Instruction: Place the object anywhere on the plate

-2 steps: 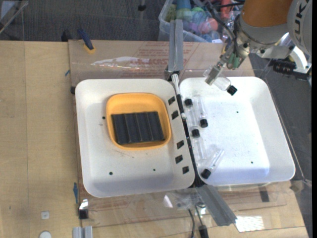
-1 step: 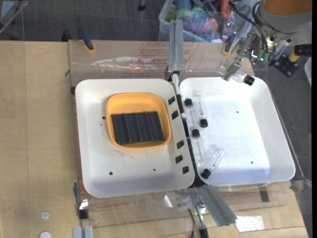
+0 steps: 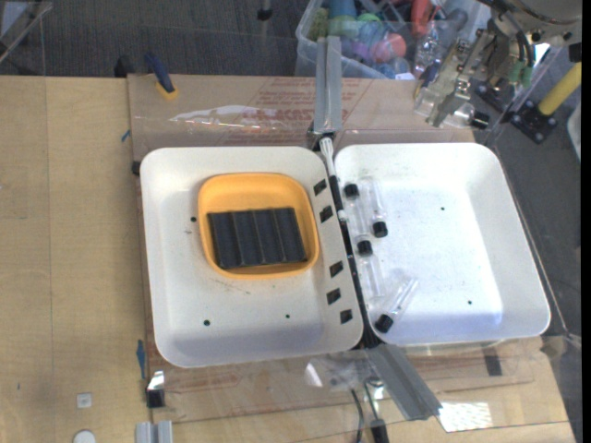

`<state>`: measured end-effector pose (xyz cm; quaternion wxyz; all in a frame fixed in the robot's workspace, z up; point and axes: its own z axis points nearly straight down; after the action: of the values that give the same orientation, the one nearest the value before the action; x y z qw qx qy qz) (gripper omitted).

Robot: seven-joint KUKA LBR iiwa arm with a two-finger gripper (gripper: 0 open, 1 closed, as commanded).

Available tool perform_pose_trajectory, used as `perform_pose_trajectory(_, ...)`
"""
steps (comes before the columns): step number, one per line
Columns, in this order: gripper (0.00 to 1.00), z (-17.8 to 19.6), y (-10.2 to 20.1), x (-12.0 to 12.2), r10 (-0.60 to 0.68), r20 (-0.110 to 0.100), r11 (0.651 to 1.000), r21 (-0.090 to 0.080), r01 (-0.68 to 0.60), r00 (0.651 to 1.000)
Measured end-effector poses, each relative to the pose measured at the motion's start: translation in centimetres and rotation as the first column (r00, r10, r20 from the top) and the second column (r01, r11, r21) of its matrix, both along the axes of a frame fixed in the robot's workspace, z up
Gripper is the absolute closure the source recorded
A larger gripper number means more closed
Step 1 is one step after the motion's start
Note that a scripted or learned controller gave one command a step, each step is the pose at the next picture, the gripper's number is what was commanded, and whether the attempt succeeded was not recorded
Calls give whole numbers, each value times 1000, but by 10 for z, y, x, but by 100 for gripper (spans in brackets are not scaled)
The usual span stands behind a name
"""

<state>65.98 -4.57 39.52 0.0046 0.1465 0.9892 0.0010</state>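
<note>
A yellow, rounded-square plate sits in the left bin. A black ribbed rectangular object lies flat on the plate, toward its front, within the rim. My gripper hangs high at the upper right, beyond the back edge of the right bin and far from the plate. I see nothing in it.
Several clear plastic pieces with black caps lie along the right bin's left wall, one more near its front. A divider with black clips separates the bins. A tub of colourful items stands behind the bench.
</note>
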Motion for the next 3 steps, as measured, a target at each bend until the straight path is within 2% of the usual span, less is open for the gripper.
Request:
perform_pose_trajectory(1,100,42,-32,0,258,2,966,-3,-258,966)
perform_pose_trajectory(2,100,41,-85,4,502,1,865,-7,-502,865)
perform_pose_trajectory(3,100,42,-104,8,809,-1,587,-10,-809,587)
